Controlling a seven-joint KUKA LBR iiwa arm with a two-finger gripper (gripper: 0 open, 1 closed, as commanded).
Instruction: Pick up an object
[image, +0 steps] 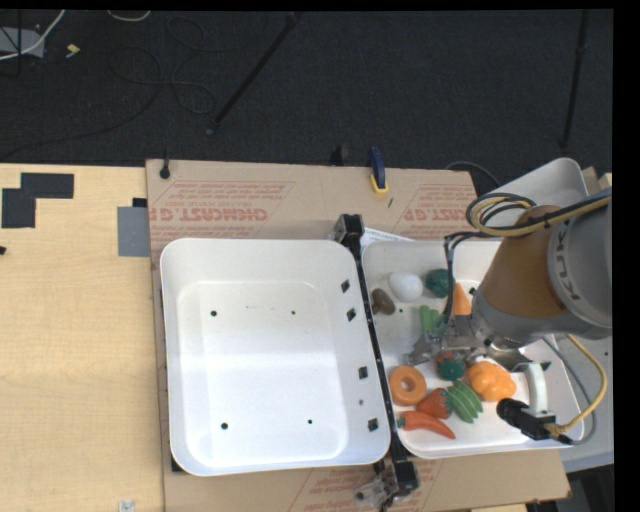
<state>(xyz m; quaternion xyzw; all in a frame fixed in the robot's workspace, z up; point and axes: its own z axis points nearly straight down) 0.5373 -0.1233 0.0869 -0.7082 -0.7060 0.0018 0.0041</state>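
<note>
The two-finger metal gripper (440, 350) hung low over the right shallow white plastic bin (420, 446); whether it was apart or together, I could not tell. Near it lay one orange ring-shaped toy (407, 384), one white ball (405, 286) and one red pepper-shaped toy (428, 424).

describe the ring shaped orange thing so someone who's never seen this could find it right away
Start at the right-hand bin, the one crowded with small toys. Along its left side, near the black divider between the bins, lies the orange ring, just above a red pepper-like piece. It is the only object there with a hole through its middle, like a doughnut.
</note>
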